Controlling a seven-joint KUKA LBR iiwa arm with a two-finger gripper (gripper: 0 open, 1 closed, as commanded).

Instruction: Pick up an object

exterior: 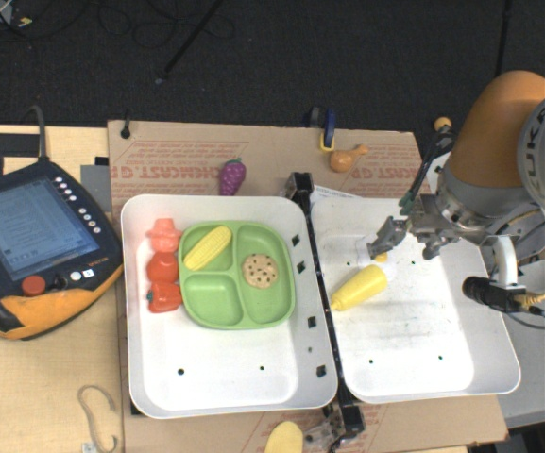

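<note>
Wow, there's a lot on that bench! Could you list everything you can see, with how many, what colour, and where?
Shallow white plastic bins: 2, white, side by side on the bench.
Green divided plastic plate: 1, green, in the left bin.
Yellow toy corn cob: 1, yellow, in the plate's upper left compartment.
Toy chocolate-chip cookie: 1, tan, in the plate's upper right compartment.
Red-orange toy figure: 1, red and pink, left of the plate.
Yellow toy bottle: 1, yellow, lying in the right bin.
Purple toy grapes: 1, purple, on cardboard behind the left bin.
Orange toy gourd: 1, orange, behind the right bin.
Handheld control tablet: 1, black and orange, far left.
Robot arm: 1, grey and orange, right; gripper above the right bin.
</note>
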